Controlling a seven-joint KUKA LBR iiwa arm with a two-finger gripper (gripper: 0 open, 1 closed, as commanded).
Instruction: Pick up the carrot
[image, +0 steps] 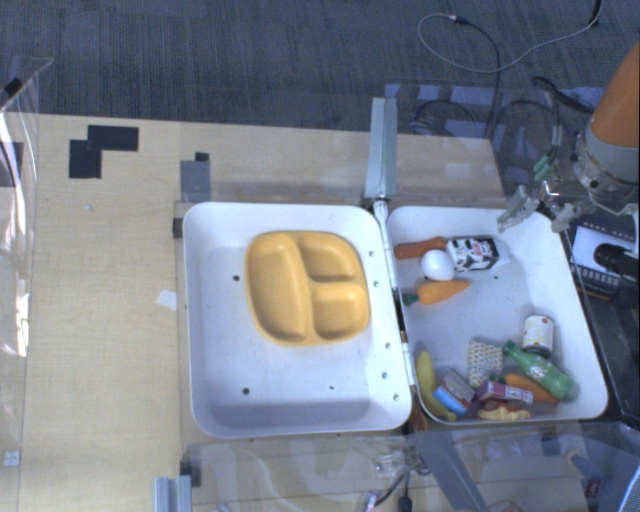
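Where the pale wooden tabletop (100, 330) stretches out on the left, two black tape marks (100, 148) sit toward its far side. Next comes the left bin (215, 390), holding a yellow divided plate (305, 285). The right bin (560, 270) lies just beside it. In its far left part a reddish sausage-like piece (418, 248) touches a white egg (436, 264), and the carrot (443, 292) lies just near of the egg, orange, pointing right. A small black-and-white carton (472, 253) rests beside the egg on its right. In the near part lie a banana (426, 376), a heap of small packets (490, 385), a green bottle (538, 369) and a small can (538, 333). The pincer (535, 205) hangs over the bin's far right corner, well apart from the carrot; its fingers look spread, with nothing between them.
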